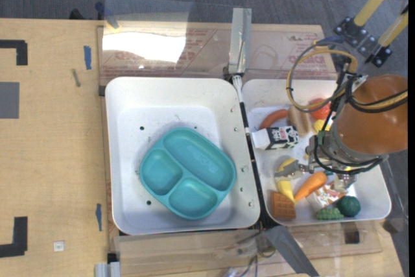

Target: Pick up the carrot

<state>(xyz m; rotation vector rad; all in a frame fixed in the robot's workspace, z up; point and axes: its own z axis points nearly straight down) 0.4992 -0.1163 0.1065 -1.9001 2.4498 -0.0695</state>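
Note:
The carrot (pixel 309 185) is a small orange cone lying at a slant in the right bin (pixel 379 201), near its front. My gripper (pixel 323 169) hangs right over the carrot's upper right end, below the orange wrist band. The arm's body hides the spot where gripper and carrot meet, so I cannot tell whether they touch.
Around the carrot lie a yellow wedge (pixel 284 189), a waffle (pixel 282 205), green vegetables (pixel 340 208), a small milk carton (pixel 279 136) and a red-orange sausage (pixel 275 117). The left bin (pixel 130 107) holds a teal divided plate (pixel 188 170). Cables loop above the wrist.

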